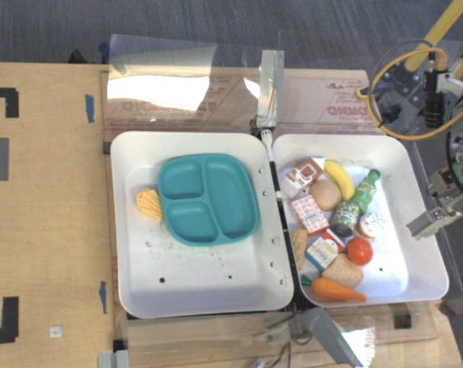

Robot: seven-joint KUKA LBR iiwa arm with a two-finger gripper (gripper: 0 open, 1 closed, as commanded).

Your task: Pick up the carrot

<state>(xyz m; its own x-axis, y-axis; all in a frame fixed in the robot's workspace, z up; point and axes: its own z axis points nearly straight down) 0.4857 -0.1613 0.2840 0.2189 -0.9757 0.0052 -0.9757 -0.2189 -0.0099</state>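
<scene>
2 white bins are set side by side on the bench, the left bin point(201, 278) and the right bin point(392, 278) touching along their inner rims. The carrot point(337, 289) is found in the right bin, at its near edge towards the near-left corner, lying flat with its thick end to the left and its tip pointing right. It is touched on its far side by a tan bread piece point(344, 271), and a red tomato point(360, 251) is seen just beyond that. Further back in the same bin a green bottle point(356, 200), a banana point(339, 179) and several small boxes point(310, 213) are heaped together in the left half. The gripper point(431, 219) is seen at the right rim of the right bin, well apart from the carrot and to its far right; nothing is seen in its grasp, and whether it is released or clenched cannot be told from this view. In the left bin a teal plate point(208, 199) with 3 compartments is placed towards the far side, and a small yellow shell-shaped piece point(149, 203) lies against its left edge.
</scene>
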